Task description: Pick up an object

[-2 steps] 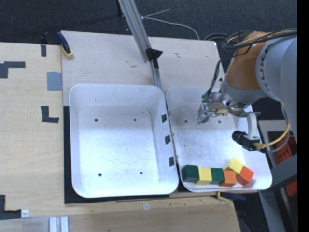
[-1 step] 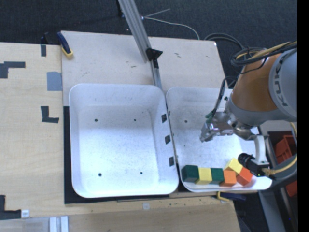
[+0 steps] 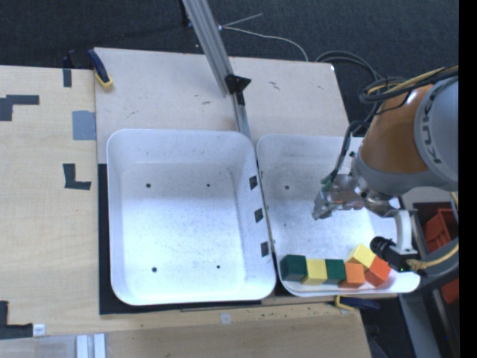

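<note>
Several small blocks lie in a row along the front wall of the right bin [image 3: 298, 151]: a dark green block [image 3: 294, 266], a yellow block [image 3: 315, 271], a second green block [image 3: 335, 270], an orange block [image 3: 354, 274], a yellow block [image 3: 363, 256] and a red-orange block [image 3: 378, 271]. My gripper [image 3: 323, 206] hangs over the middle of the right bin, above and behind the row, apart from the blocks. I see nothing between its fingers.
The left bin [image 3: 119, 155] stands beside the right one, sharing a middle wall with black clips. A metal pole [image 3: 211, 39] slants in from the top. Cables lie at the back right. A blue and yellow tool [image 3: 100, 69] rests at the bench's back left.
</note>
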{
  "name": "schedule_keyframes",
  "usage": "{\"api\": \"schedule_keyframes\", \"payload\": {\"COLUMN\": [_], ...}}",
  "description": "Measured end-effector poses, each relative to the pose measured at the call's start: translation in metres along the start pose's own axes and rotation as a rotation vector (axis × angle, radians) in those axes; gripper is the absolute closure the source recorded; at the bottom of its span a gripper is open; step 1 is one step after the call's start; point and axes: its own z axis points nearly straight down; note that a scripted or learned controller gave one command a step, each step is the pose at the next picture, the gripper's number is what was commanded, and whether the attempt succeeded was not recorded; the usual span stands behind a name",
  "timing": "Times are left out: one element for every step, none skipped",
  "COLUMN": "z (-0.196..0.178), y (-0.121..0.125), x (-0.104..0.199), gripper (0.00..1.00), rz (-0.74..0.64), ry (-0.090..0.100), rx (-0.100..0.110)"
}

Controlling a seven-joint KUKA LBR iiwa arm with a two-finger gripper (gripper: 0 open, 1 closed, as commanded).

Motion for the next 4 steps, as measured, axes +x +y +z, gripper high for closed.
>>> {"api": "schedule_keyframes", "payload": {"z": [0.018, 0.000, 0.000, -0.072], "y": [-0.004, -0.008, -0.008, 0.051], "x": [-0.009, -0.022, -0.022, -0.084], "gripper": [1.00, 1.00, 0.00, 0.00], "rz": [0.000, -0.001, -0.002, 0.000], "ry": [0.001, 0.001, 0.001, -0.006], "rx": [0.001, -0.004, -0.003, -0.014]}}
